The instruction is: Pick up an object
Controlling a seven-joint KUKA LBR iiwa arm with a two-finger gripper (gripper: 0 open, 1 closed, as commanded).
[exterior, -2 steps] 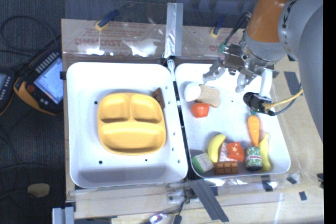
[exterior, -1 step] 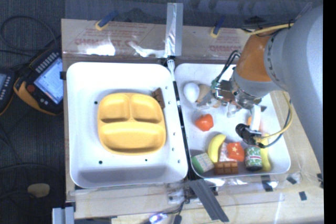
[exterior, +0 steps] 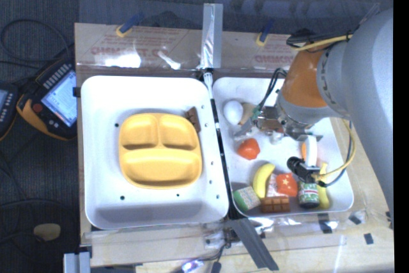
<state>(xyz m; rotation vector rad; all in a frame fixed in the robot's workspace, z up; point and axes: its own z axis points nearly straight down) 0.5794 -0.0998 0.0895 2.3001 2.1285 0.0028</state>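
My gripper hangs low in the right bin, at its upper left part, below the arm's orange band. It sits just right of a white egg and just above a red-orange piece. Nothing can be seen held in it. A yellow banana, a red and white item, a green-topped block, a brown chocolate bar and a small dark jar lie along the bin's front.
The left bin holds a yellow divided plate with a small brown piece at its upper right corner. An orange and white stick lies under the arm. A pendant lies off the bench at left.
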